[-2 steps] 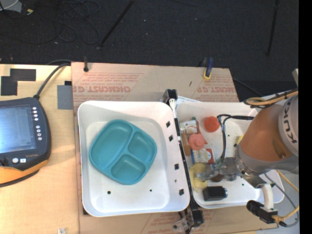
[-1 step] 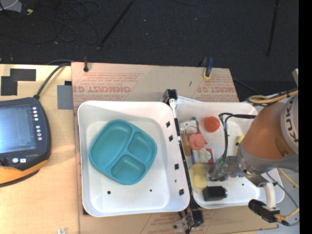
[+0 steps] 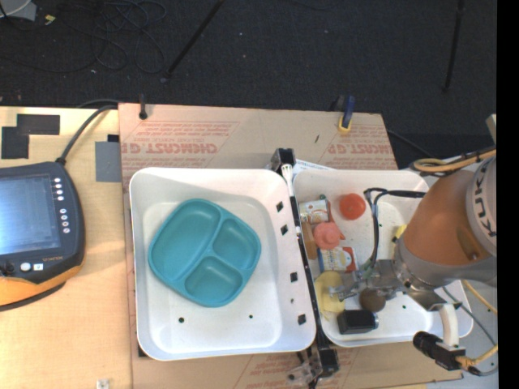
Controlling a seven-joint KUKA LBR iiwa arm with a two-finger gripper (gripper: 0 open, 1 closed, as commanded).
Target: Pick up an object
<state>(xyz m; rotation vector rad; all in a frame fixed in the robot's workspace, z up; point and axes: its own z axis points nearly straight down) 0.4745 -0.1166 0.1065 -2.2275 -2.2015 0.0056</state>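
Yellow object (image 3: 328, 290) just left of gripper (image 3: 357, 284) (right bin)

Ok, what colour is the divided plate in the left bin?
Teal, a plain blue-green with no pattern. The divided plate shows clearly in the camera view.

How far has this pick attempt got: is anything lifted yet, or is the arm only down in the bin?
Done: the arm has reached into the right bin, with the gripper low among the clutter near the yellow object and the black object. In hand: nothing visibly between its fingers. Left: securing and lifting an item. The teal divided plate lies in the left bin.
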